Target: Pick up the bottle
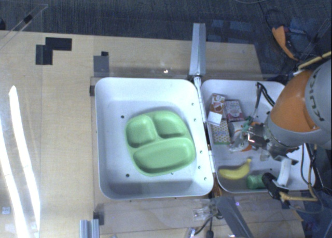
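Green plastic, the bottle [254, 181] lies on its side in the right bin [295, 182], just beside a banana [234, 171]. Likely light, stiff and slick; best pinched across its body. Whether the gripper [248, 139] is clenched, I cannot tell.

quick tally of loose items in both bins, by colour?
Green: 2, divided plate and bottle
Yellow: 1, banana
Printed packets/cartons: about 3, partly overlapping, hard to separate
Total: about 6
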